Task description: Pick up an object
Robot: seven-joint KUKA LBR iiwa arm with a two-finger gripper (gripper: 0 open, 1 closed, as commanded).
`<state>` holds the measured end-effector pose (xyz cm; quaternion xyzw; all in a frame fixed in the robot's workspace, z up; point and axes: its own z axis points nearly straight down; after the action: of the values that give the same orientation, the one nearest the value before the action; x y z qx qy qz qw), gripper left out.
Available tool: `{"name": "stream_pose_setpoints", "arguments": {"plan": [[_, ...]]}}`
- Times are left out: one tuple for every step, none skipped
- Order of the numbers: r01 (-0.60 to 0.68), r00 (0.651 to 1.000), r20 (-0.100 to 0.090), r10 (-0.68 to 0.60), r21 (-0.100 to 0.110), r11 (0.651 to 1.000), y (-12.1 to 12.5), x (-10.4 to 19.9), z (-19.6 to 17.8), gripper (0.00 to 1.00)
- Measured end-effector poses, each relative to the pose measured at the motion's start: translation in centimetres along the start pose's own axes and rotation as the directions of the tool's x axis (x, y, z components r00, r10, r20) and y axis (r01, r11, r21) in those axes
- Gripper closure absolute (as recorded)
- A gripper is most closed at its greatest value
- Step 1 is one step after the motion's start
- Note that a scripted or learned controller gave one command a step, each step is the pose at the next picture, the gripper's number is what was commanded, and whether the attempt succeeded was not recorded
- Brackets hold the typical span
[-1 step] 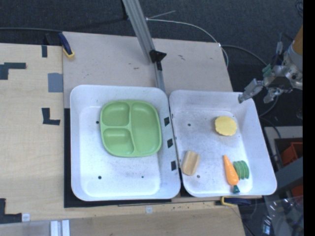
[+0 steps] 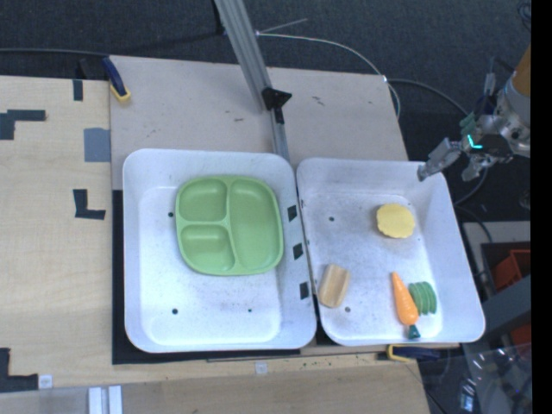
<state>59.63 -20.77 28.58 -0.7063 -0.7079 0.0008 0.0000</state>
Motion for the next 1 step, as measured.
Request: {"name": "stream_pose_setpoints", "arguments": {"plan": [[-0.001,1.0,-0.001,0.001,0.006,1.0,-1.06,0.31,5.61,0.0]]}}
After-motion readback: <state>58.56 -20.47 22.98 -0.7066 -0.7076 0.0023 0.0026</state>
